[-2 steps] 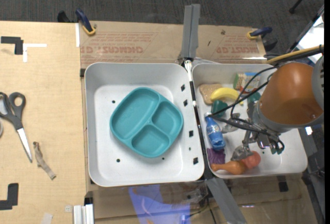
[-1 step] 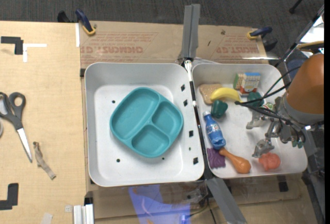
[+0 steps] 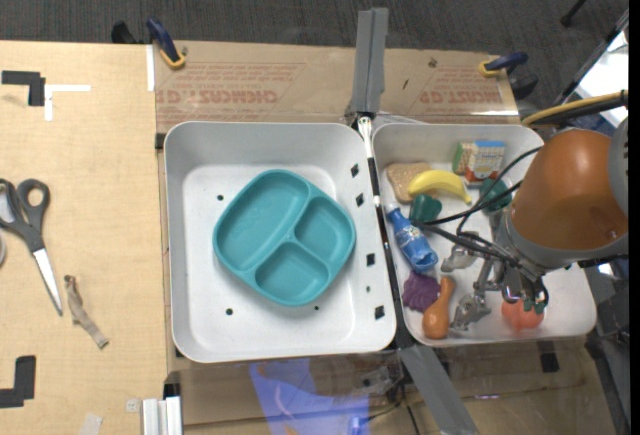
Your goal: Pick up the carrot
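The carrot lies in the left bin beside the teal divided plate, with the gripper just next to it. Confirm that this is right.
Wrong bin. The camera view shows the carrot in the right bin, near its front edge beside a purple item. The teal divided plate sits alone in the left bin. The gripper is indeed just next to the carrot.

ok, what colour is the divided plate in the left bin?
Teal. The divided plate shows clearly in the camera view, lying in the left bin.

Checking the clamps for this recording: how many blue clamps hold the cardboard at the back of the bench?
2: one clamp at the cardboard's back left corner, another clamp at its back right corner. The arm may hide more.
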Available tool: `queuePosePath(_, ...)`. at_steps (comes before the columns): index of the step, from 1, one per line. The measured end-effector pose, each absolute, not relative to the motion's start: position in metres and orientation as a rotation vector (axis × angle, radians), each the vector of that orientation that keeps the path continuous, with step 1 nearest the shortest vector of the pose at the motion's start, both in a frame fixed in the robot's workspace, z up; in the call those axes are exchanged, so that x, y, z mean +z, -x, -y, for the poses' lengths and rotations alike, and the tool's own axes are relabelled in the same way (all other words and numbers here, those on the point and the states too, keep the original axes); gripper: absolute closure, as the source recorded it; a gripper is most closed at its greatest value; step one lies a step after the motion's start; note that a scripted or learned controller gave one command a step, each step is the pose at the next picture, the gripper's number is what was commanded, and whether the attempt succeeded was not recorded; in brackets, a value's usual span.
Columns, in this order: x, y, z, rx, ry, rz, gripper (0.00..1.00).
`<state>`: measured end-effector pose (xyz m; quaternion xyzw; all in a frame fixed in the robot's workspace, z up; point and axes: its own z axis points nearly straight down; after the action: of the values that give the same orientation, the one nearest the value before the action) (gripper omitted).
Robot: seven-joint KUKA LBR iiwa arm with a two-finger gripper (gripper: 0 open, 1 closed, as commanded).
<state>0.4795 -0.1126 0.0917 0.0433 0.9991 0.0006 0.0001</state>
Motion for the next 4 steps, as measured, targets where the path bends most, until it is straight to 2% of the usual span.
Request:
queuePosePath(1,0.0913,-0.4781,0.0962,0.002,-0.124,-3.139,0.00)
queuePosePath(4,0.0911,-0.4781,0.0924,0.002,-0.281,-3.129,0.00)
